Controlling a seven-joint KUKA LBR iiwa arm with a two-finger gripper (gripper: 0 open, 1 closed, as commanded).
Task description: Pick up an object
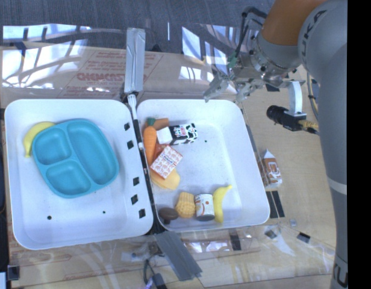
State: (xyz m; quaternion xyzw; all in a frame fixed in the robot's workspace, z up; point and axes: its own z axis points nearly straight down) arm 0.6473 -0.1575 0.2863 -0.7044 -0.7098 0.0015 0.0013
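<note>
While nothing has been grasped yet, the right bin (252, 161) holds a cluster of toys. Nearest the camera sit corn (185, 205), a small can (204, 206) and a yellow banana (221, 201), touching one another. Farther back lie a cracker box (166, 162), a carrot (150, 143) and a cow-print carton (184, 133). Beyond the far rim hovers the gripper (227, 91), fingers spread and holding nothing. The left bin (29, 221) carries a blue tray (74, 156). Crowding may make the fingers nudge neighbours or close on two items.

A dark grey ribbed floor (83, 2) lies behind the tan bench (173, 65), which mirrors bright window light.
</note>
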